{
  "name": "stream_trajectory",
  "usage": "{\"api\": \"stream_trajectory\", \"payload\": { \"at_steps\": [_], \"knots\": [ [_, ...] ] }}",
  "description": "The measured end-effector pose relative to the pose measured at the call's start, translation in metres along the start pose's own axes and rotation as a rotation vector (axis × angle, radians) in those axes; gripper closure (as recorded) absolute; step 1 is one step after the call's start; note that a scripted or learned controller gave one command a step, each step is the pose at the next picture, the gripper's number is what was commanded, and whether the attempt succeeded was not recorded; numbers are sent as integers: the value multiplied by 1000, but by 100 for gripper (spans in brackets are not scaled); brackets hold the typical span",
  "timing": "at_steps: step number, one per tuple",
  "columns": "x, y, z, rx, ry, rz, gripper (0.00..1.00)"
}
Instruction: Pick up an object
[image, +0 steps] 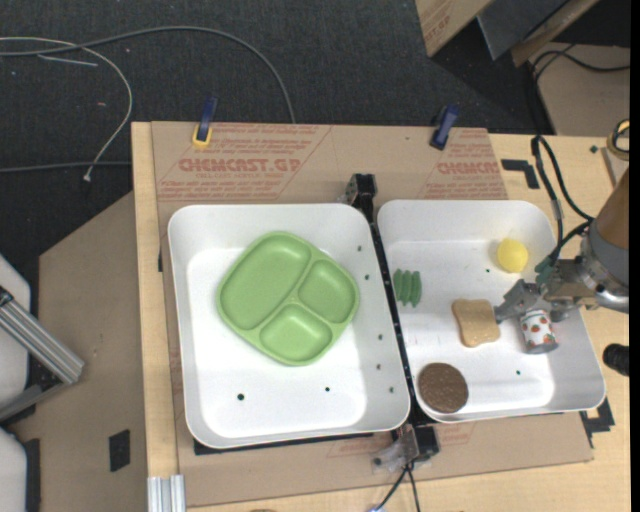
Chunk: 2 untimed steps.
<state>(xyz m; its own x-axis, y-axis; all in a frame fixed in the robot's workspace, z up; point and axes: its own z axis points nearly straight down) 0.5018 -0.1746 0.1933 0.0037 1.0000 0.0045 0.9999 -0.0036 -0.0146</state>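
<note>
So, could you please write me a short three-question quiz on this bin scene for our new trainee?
1. True or false: the green divided plate lies in the left bin.
2. Which thing in the right bin lies nearest the gripper? A) yellow ball B) small white can C) green ridged piece
3. Fill in: the brown round disc sits at the right bin's front-____ corner.

Key: 1 true; 2 B; 3 left.
</note>
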Motion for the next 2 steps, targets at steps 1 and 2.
{"api": "stream_trajectory", "payload": {
  "at_steps": [1, 2],
  "knots": [
    [0, 3, -6, -13, -3, -4, 0],
    [2, -1, 37, -8, -1, -3, 0]
  ]
}}
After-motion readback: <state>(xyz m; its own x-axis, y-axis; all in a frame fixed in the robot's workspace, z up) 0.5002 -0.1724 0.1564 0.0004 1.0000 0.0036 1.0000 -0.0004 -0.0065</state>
